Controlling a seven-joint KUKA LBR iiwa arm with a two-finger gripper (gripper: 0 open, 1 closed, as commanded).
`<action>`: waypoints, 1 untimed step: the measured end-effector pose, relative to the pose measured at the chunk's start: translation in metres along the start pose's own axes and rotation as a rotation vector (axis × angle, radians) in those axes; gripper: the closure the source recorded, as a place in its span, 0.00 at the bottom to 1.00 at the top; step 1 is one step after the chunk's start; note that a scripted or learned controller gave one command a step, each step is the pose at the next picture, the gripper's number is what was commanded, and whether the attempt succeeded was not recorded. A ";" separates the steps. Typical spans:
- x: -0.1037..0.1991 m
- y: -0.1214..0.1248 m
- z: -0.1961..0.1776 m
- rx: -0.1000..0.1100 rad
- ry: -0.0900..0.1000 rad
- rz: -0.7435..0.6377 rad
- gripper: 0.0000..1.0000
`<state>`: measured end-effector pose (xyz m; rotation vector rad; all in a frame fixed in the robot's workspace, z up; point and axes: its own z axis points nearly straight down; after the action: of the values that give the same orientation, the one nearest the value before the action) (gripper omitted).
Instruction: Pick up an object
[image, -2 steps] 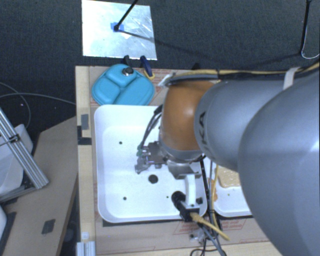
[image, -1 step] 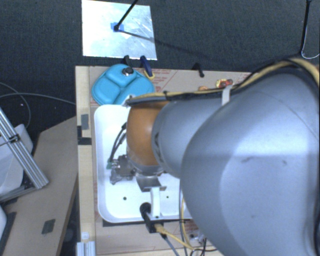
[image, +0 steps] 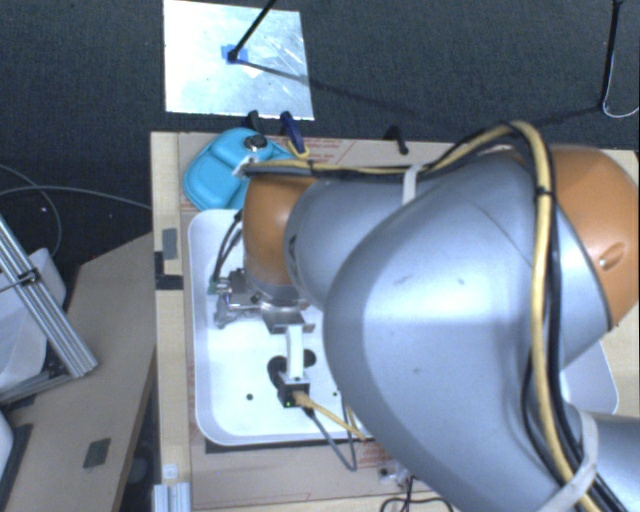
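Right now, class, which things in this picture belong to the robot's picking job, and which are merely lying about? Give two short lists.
Job in hand:
gripper, down over the white bin
white bin

Lying about:
blue plastic thing, beyond the bin's far end
shiny sheet, on the dark floor
metal frame, off the bench at the view's left
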<state>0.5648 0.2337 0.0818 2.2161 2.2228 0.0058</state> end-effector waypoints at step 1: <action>0.001 -0.047 -0.002 0.009 -0.001 0.003 0.00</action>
<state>0.5177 0.2341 0.0837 2.2232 2.2239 -0.0053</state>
